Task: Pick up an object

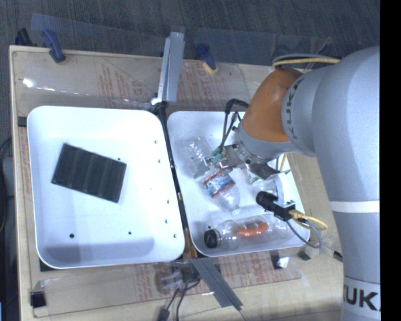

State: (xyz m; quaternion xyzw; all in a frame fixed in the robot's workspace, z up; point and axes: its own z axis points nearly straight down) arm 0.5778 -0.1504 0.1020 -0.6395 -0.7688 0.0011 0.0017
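Camera view: clear bottle (240, 231) lies flat in right bin (180, 129), long axis left-right, black cap leftward; pincer (226, 160) state unclear.

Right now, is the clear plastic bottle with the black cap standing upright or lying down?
Lying down: the clear plastic bottle rests lengthwise on the right white bin's floor.

bins (37, 179) white | pad (89, 172) dark grey (ribbed) | arm (334, 112) grey, orange-banded

Dark grey carpeted floor (187, 5) across the top and left of the frame. Pale wooden bench (93, 79) at centre, under clear sheeting printed with red lettering. Blue clamps (53, 47) on its upper edge; metal bracket (170, 62) at upper centre. Even overhead lighting.
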